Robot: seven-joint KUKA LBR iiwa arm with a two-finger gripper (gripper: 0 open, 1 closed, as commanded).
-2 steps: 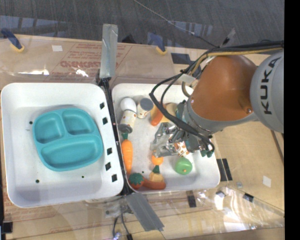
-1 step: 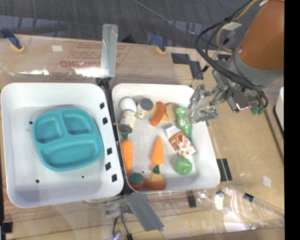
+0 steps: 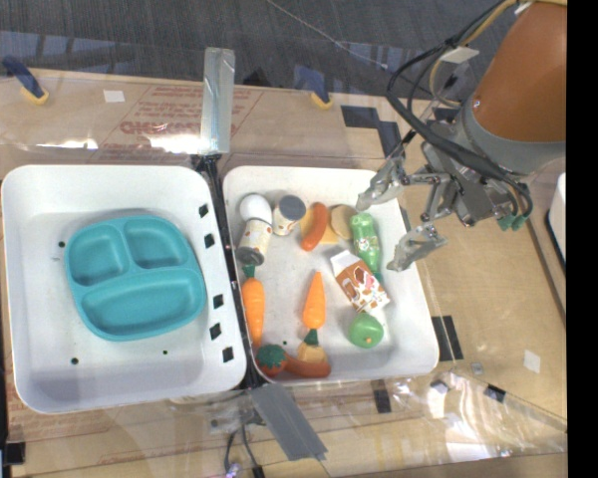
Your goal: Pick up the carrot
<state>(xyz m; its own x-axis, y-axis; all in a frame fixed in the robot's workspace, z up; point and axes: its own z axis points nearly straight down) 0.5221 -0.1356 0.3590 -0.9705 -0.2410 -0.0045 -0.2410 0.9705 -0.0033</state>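
Partly hidden: carrot [image 3: 252,309] against bin wall [image 3: 229,297].

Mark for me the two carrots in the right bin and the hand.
Left carrot [image 3: 252,307], camera view: middle of its orange body, by the bin's left wall.
Middle carrot [image 3: 314,301], camera view: middle of its orange body.
Hand [image 3: 396,222], camera view: midway between its fingertips, above the bin's right edge.

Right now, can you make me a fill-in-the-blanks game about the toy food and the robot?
1. The teal plate lies in the ____ bin.
2. The plate has ____ compartments.
3. The gripper hangs over the right bin with its fingers ____.
4. The carrot has its green top pointing toward the ____ edge of the picture.

Missing words: left; three; open; bottom
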